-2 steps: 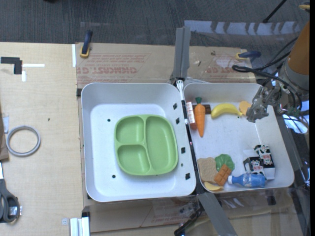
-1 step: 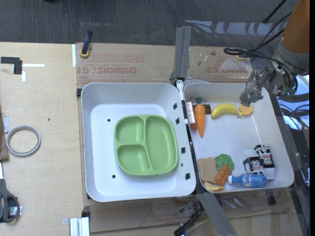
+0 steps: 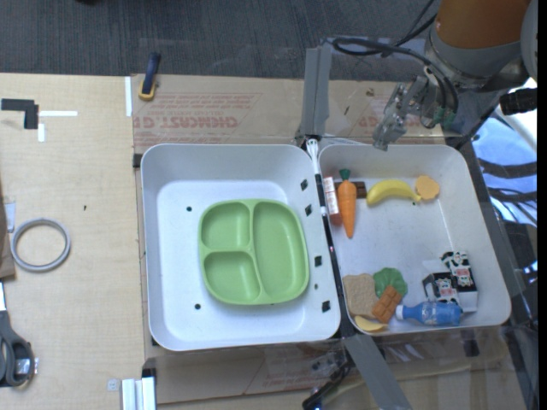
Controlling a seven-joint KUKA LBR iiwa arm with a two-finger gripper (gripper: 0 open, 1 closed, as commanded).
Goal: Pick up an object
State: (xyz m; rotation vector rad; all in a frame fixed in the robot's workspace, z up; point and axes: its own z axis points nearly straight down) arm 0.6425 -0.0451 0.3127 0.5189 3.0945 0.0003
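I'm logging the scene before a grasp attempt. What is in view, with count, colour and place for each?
bins: 2, white, side by side on the bench
divided plate: 1, green, left bin
carrot: 1, orange, right bin, against its left wall
banana: 1, yellow, right bin, far side
round piece: 1, orange-yellow, at the banana's right end
milk carton: 1, black and white, right bin, near right
bottle: 1, blue-capped, lying along the near wall
bread slice: 1, tan, near left corner
leafy piece: 1, green, beside the bread
tape roll: 1, grey, bench left
arm: 1, grey and orange, upper right
pincer: 1, grey, above the right bin's far edge
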